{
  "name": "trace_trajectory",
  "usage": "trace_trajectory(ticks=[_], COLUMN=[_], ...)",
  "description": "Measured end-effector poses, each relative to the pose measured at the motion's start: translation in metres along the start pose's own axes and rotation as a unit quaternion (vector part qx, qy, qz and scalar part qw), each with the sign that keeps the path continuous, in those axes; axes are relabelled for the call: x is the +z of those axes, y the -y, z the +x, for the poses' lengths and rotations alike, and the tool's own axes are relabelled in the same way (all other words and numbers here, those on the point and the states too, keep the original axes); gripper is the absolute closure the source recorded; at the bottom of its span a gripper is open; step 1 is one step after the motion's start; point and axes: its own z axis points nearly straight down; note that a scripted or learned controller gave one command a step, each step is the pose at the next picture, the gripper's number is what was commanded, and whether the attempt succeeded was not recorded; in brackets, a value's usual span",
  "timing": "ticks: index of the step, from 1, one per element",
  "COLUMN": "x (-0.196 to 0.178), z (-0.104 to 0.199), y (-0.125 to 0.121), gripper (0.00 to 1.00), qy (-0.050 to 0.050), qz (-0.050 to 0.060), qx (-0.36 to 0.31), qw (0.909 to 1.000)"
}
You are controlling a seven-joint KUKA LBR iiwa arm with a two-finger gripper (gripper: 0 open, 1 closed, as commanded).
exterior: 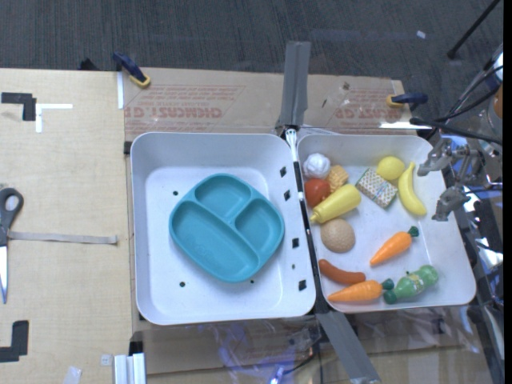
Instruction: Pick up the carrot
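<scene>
open floor rings the carrot (393, 246); banana (411, 190) and potato (338, 235) sit apart.

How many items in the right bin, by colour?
Orange: 2, carrot, carrot
Yellow: 3, lemon, banana, bottle
Red: 2, tomato, sausage
White: 1, garlic
Green: 1
Tan: 1, potato
Other: 2, corn, sponge block
Total: 12

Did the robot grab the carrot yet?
Not yet. Nothing looks done: both carrots lie in the right bin. The gripper sits at that bin's right edge, above the carrots, holding nothing. Reaching, gripping and lifting are all left.
</scene>
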Motion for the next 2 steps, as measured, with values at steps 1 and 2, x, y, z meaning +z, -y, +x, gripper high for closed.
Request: trace_trajectory(ticks=[1,2], x=[0.041,0.118], z=[0.045,0.071], y=[0.000,-0.020], gripper=[0.00,0.00], qy=[0.000,0.010], qz=[0.000,0.003], qx=[-0.015,-0.130], qw=[0.9999,0.9914])
